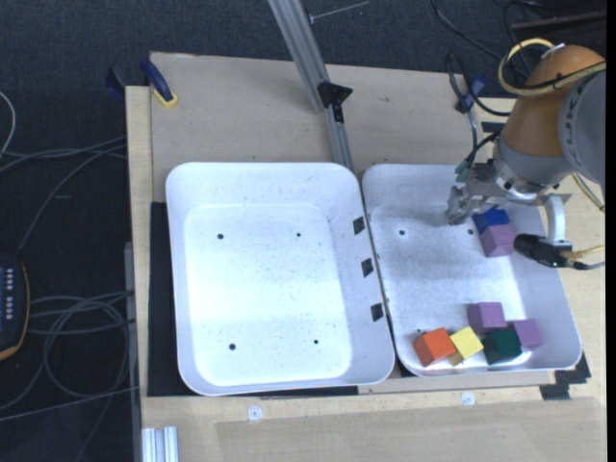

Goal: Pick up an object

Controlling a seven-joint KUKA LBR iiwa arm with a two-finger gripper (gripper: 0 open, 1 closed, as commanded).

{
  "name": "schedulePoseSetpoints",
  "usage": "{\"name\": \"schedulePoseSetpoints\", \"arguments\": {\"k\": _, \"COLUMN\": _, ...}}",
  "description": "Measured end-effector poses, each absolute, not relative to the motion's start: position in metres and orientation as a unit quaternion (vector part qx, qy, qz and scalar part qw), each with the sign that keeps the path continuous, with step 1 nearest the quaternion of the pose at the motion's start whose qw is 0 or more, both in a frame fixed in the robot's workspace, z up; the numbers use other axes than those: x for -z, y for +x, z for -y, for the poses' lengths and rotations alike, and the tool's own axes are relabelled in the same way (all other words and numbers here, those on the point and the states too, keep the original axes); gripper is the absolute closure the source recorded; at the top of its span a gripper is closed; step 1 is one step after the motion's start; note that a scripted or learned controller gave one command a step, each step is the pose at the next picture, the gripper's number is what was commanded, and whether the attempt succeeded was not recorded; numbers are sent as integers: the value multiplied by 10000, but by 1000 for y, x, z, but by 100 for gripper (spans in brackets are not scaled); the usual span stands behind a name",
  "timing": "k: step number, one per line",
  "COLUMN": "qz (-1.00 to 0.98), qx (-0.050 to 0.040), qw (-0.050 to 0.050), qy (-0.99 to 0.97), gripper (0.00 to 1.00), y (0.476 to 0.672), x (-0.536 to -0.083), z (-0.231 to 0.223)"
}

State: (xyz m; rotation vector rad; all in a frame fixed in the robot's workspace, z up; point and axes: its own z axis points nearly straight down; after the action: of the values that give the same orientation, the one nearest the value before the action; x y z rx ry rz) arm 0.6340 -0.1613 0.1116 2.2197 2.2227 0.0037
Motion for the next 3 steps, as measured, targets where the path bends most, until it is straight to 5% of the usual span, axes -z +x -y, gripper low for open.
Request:
{"name": "schedulePoseSetpoints", "arguments": {"k": 2, "qz": -7080, "qx": -26, "qw": 42, "qy": 7062, "gripper": 100, "y": 640, "x": -241, "z": 155}}
{"name": "schedulePoseSetpoints", "arguments": {"k": 3, "qz": -7077, "qx": -14, "qw": 22, "qy": 7065, "gripper": 100, "y": 641, "x": -258, "z": 155}}
